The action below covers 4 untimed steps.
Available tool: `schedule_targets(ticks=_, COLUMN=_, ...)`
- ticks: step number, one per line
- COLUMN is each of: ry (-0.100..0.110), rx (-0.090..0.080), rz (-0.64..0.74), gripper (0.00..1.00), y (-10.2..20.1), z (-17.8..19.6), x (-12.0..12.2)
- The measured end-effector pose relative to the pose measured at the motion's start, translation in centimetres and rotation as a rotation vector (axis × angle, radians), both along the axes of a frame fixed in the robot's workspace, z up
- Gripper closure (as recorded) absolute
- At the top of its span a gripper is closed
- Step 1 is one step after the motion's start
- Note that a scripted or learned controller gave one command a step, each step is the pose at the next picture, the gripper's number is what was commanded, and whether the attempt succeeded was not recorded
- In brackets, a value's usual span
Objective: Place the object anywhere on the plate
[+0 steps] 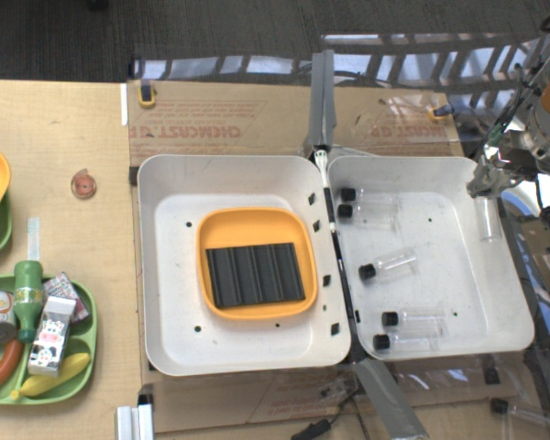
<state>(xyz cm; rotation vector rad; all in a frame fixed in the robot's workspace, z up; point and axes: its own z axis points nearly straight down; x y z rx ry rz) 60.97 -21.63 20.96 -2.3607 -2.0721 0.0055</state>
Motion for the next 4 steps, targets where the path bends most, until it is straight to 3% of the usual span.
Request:
schedule_targets(ticks=1, ry=-0.002, rx=0.000, rz=0.084, gripper=1.00, y=0.3, z=8.7, x=4.9)
schedule_targets(ticks=2, ry=-0.002, rx=0.000, rz=0.254, gripper=1.00, y=-0.1, z=13.4, x=5.0)
schedule_targets(ticks=3, ry=-0.002, rx=0.000, rz=0.415, gripper=1.00, y=-0.5, z=23.1, x=5.0)
schedule_targets(ticks=4, ry=-0.001, rx=0.002, rz=0.714, gripper=1.00, y=-0.5, z=23.1, x=5.0)
